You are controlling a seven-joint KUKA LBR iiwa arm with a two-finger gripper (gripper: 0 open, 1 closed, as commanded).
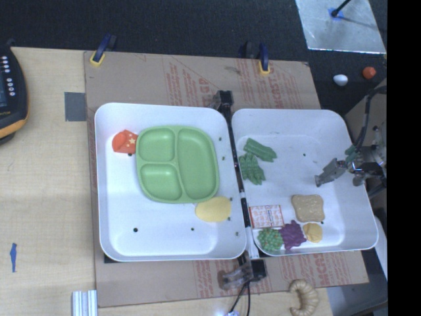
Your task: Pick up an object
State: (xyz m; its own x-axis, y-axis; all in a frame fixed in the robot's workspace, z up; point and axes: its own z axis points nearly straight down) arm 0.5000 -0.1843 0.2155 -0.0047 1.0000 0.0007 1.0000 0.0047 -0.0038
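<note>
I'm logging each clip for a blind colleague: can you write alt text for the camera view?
The gripper hangs over the right bin, holding nothing, above toy food: green beans, bread, a purple piece. The left bin holds a green tray, a red piece and a yellow piece.

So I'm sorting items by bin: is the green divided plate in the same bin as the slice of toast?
No, the green divided plate lies in the left bin, while the toast lies in the right bin.
</note>
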